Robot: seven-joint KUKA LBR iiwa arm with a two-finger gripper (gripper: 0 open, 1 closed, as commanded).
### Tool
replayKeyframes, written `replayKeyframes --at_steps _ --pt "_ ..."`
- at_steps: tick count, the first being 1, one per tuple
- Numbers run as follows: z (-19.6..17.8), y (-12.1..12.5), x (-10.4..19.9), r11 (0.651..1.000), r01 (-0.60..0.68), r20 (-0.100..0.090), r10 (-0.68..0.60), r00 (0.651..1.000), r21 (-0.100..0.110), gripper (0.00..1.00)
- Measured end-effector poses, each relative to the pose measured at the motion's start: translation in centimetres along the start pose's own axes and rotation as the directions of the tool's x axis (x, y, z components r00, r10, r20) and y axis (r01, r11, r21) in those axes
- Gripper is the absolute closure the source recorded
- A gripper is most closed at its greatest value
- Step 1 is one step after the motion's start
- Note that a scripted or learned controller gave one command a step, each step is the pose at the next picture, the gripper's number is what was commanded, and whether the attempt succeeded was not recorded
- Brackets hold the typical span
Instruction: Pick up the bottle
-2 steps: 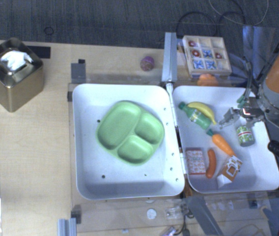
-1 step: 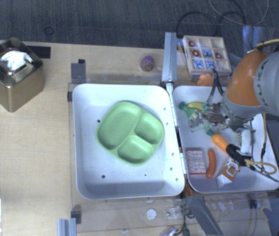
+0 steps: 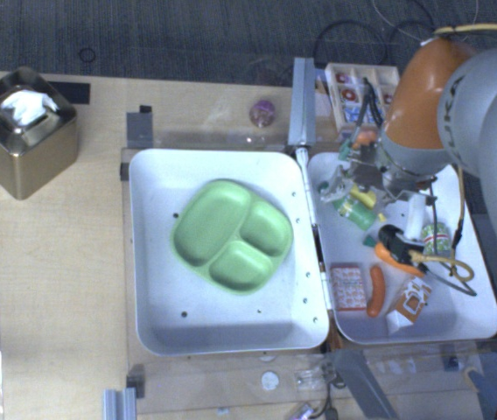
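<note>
Here the grey arm with its orange band reached into the right-hand white bin [image 3: 485, 318] from the right, its gripper [image 3: 360, 180] low over that bin's upper left corner. Beneath it lay what looked like the small green and yellow bottle [image 3: 359, 208], on its side and close by the left wall. Whether the gripper was closed on the bottle could not be told. A red sausage-shaped toy [image 3: 375, 290] lay near the bin's front edge, and the green sectioned plate [image 3: 233, 233] sat mid-floor of the left bin [image 3: 157, 318], well apart from the work.
</note>
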State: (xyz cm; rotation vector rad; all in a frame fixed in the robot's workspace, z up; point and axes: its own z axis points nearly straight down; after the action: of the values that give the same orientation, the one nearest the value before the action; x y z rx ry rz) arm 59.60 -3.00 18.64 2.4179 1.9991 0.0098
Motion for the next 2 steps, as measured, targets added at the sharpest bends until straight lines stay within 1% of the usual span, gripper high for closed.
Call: replayKeyframes --at_steps 1,2 --pt "8.3 4.8 -4.7 1.0 0.007 0.002 -0.007 1.0 0.005 0.0" --pt "-2.9 7.9 -1.7 0.981 0.192 0.001 -0.192 0.981 -0.002 0.0"
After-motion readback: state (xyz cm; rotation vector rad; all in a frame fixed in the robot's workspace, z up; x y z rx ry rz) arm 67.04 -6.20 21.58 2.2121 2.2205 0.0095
